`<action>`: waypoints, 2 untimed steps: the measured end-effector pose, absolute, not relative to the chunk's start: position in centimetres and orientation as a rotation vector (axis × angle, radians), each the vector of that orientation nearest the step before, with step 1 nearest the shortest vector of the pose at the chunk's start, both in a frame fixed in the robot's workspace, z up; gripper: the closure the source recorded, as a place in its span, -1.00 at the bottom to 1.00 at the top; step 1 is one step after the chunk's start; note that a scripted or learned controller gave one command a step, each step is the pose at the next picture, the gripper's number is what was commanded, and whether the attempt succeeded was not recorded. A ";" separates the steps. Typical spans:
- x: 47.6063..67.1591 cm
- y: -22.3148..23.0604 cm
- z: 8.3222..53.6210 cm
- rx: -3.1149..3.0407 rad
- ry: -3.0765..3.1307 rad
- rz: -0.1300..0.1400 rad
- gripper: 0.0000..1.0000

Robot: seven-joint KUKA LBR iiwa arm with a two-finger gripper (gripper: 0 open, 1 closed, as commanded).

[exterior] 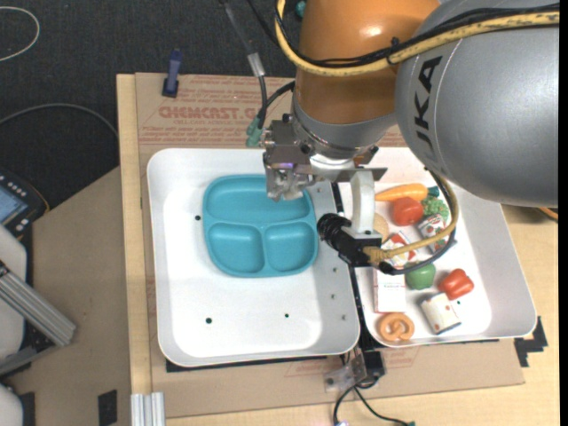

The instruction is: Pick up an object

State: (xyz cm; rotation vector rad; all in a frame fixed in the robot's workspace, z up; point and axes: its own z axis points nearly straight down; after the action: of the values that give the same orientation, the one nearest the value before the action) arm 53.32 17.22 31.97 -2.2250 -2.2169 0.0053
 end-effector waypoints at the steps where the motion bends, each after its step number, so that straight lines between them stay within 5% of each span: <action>1: 51.9 11.7 21.5 -2.225 -2.209 0.019 1.00; 2: 49.2 12.8 35.7 -2.222 -2.229 -0.019 1.00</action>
State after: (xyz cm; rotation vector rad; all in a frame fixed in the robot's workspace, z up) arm 49.21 12.84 35.68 -2.2219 -2.2286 -0.0191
